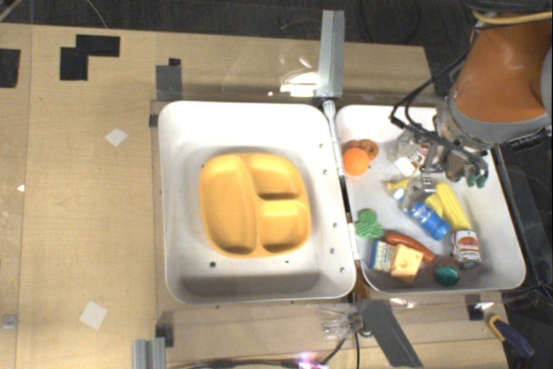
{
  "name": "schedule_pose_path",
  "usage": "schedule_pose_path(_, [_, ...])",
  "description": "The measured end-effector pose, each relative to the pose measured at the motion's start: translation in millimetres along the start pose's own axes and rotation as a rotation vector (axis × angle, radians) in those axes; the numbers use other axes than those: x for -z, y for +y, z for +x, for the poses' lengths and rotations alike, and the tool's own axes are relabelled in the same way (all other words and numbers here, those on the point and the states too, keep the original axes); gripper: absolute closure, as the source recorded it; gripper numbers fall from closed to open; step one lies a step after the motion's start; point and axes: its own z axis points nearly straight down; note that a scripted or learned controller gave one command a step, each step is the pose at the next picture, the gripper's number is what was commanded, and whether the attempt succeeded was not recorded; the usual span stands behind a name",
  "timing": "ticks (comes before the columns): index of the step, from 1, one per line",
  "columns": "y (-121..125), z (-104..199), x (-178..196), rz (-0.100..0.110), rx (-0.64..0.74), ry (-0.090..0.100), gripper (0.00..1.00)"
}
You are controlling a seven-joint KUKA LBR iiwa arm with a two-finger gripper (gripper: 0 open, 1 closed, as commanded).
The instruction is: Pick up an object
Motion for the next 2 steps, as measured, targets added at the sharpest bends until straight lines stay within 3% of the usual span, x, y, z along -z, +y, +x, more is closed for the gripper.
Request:
schedule_pose_path(1, [-11.5,6.8,-99.9,0.0,-0.131,-0.002,0.0])
schedule_pose_path(2, [14.8,-17.5,-7.6,0.0,0.289,-0.005,0.0])
